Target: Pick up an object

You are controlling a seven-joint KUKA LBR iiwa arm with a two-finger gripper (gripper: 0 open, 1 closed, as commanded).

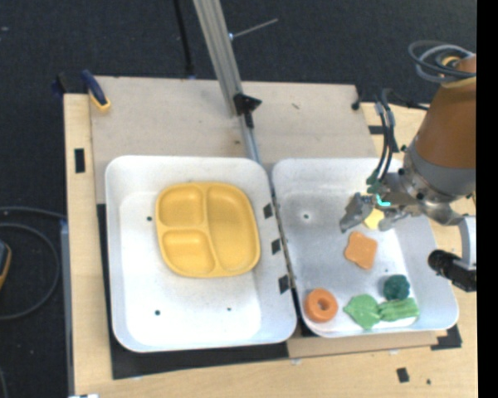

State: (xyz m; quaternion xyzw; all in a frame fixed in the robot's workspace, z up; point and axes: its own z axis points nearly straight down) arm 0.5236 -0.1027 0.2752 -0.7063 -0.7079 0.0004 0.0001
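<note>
Hand (370, 212) sits low over the right bin (315, 189), reaching in from the right, and I can make out two fingers spread apart with a yellowish patch between them that I can't identify; I can't see anything firmly held, so I read it as open and carrying nothing I can vouch for.

Nearest candidate is the orange block (361, 249), lying just below the hand and a touch toward the arm's side, apparently not touching the fingers. It looks like a squat wedge, roughly as wide as long, sitting tilted, so I judge it has no real long axis to line the fingers up with.

Farther below the hand are the orange ring (320, 304), the light green pieces (380, 310) whose length runs left to right, and a dark green ball (396, 287) touching them. Well off to the hand's left, the yellow divided plate (207, 228) sits in the left bin (133, 305)

My guess: a short shift down-frame puts the hand over the block
</note>
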